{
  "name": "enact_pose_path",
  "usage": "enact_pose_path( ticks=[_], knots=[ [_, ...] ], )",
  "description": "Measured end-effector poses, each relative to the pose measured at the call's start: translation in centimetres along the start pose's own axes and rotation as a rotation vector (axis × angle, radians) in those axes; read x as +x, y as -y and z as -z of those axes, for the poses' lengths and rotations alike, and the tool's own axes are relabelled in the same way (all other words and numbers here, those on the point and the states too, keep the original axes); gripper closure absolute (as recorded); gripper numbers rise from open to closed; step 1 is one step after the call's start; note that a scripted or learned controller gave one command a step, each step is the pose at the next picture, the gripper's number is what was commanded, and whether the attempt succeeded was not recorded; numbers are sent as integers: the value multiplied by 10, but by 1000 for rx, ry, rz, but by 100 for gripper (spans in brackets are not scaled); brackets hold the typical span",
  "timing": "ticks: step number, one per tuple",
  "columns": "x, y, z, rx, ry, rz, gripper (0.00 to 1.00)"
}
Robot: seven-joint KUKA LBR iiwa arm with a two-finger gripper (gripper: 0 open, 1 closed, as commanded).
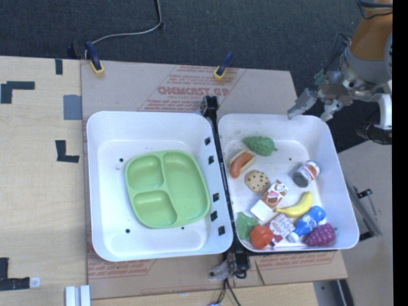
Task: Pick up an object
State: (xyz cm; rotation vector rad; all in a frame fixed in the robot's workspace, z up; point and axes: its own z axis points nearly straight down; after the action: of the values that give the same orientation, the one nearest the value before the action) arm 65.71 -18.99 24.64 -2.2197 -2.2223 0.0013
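Note:
My gripper (313,108) hangs at the far right, just above the back rim of the right bin (331,139), fingers spread with nothing between them. In that bin lie a green leafy toy (260,145), a hot dog (241,163), a cookie (257,181), a small can (306,173), a red-and-white carton (275,194), a banana (297,205), a tomato (261,236), a blue bottle (310,221) and purple grapes (320,235). All of these lie below and to the left of the gripper, apart from it.
The left bin (105,171) holds a green divided plate (167,187). A black divider clip strip (215,164) runs between the bins. Cardboard (185,88) lies under both bins, held by yellow clamps (95,64). A cable (153,18) trails across the dark floor behind.

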Motion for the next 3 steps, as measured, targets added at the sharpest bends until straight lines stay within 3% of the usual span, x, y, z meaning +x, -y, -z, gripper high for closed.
enact_pose_path(
  ticks=[1, 2, 3],
  knots=[
    [86, -11, -106, 2, -1, 1, 0],
    [77, -12, -161, -2, 1, 0, 0],
    [72, -12, -161, -3, 1, 1, 0]
  ],
)
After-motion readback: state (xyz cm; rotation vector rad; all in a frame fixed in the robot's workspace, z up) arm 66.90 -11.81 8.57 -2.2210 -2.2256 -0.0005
